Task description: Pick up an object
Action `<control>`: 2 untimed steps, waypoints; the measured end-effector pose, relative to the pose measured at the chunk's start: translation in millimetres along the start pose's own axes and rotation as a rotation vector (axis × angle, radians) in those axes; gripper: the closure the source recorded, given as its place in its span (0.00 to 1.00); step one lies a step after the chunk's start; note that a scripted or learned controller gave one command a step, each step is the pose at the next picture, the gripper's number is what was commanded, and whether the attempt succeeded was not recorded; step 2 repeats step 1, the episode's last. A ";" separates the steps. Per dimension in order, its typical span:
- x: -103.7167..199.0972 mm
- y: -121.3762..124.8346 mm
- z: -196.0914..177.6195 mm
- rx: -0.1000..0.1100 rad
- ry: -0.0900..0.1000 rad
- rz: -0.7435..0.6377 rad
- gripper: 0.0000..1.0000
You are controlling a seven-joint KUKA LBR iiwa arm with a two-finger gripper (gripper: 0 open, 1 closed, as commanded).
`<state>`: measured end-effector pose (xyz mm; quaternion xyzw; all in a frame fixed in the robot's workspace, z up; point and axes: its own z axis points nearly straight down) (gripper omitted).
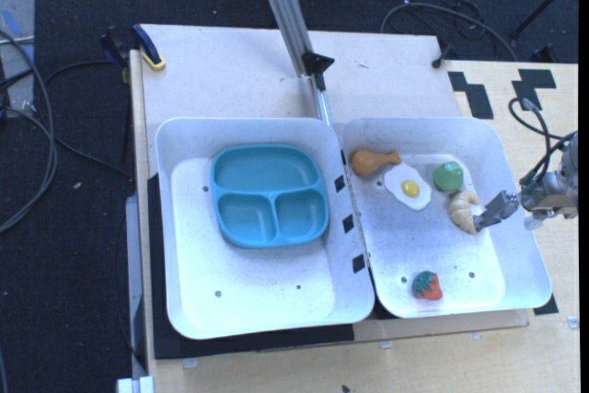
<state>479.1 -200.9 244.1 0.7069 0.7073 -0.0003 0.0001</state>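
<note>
A pale wooden bench (276,74) stands on dark carpet strewn with black cables, and it bears two shallow white bins side by side. The right bin (515,225) holds the loose objects, and the fried egg toy (408,188) near its middle serves as landmark. Just right of the egg and slightly above it sits a green round toy (448,176); below that ball, further right of the egg, lies a cream lumpy piece (462,209). The gripper (498,208) reaches in over the bin's right rim, its dark tip just beside that cream piece, perhaps touching it; whether its fingers are parted or closed cannot be told, and nothing is seen held between them. Up and left of the egg, almost touching it, lies an orange-brown drumstick toy (373,161). Well below the egg, near the bin's front wall, sits a red strawberry toy (426,286). Far left of the egg, the left bin (184,290) holds a blue divided tray (270,195). A slanted metal pole (281,0) rises behind the bins.
</note>
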 end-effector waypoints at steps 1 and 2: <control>-6.3 -0.9 61.8 0.005 0.002 0.003 0.00; -6.3 -0.9 61.8 0.005 0.002 0.003 0.00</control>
